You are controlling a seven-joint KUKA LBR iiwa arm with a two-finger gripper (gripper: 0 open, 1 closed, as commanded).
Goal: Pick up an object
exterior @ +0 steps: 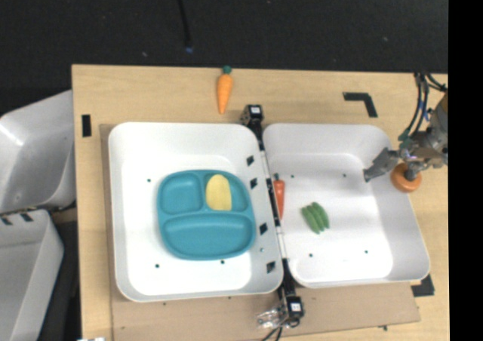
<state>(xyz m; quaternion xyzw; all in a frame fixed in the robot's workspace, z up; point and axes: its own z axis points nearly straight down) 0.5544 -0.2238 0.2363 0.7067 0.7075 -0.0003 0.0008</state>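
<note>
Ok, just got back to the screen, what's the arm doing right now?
The arm's end effector hangs over the right white bin's far right edge, with nothing visibly in it. A green pea-pod toy lies mid-bin and a small orange carrot against its left wall. The left bin holds a teal divided plate carrying a yellow lump.

One fixed camera watches me from above the desk (151, 90), looking down at a slant. It sits far enough back to take in both white bins, the left bin (128, 256) and the right bin (400, 256), side by side, plus the dark floor beyond the desk's far edge. My arm (430, 143) enters from its right side.
</note>
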